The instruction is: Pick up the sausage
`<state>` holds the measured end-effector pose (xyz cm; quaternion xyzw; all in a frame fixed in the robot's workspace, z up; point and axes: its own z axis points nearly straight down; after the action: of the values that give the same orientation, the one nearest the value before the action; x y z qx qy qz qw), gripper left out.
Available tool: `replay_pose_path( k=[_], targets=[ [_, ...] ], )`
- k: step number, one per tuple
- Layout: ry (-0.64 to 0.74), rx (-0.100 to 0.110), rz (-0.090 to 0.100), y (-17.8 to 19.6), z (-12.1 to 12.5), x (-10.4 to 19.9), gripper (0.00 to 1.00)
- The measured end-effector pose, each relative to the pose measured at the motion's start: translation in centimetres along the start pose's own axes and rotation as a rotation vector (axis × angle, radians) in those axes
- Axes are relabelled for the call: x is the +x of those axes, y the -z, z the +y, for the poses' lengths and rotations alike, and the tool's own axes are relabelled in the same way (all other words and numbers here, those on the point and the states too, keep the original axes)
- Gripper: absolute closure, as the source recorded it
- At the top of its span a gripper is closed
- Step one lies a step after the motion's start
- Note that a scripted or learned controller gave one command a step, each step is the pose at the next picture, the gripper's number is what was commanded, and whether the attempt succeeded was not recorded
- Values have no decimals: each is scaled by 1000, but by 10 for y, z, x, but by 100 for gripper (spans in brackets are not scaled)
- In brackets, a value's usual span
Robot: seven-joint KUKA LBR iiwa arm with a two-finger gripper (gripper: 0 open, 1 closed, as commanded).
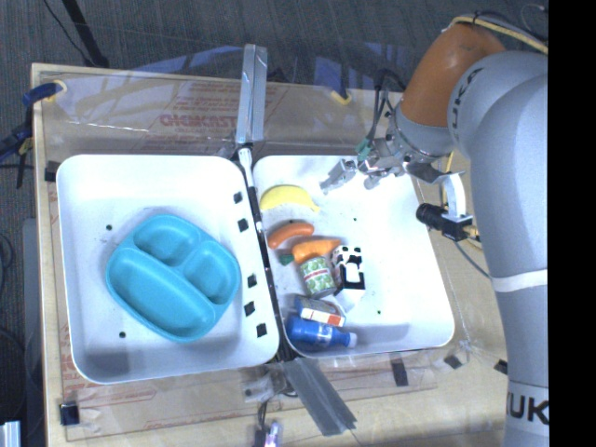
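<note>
The sausage (290, 234), short and orange-brown, lies at the left side of the right bin (410, 287), just below a yellow banana (287, 198). An orange carrot (318, 246) touches its lower right side. My gripper (350, 179) hangs over the back of the right bin, up and to the right of the sausage and well apart from it. It is open, with nothing between its fingers.
A green can (317, 274), a black-and-white block (350, 267), a small box (321, 315) and a blue bottle (319, 332) crowd the right bin's left front. The left bin (84, 194) holds a blue divided plate (174, 275). The divider (251, 240) runs right beside the sausage.
</note>
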<state>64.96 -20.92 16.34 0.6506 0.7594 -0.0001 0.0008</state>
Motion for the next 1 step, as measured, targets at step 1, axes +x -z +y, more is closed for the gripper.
replay_pose_path(
  k=[1],
  targets=[
    [9,0,-1,10,2,2,100]
  ],
)
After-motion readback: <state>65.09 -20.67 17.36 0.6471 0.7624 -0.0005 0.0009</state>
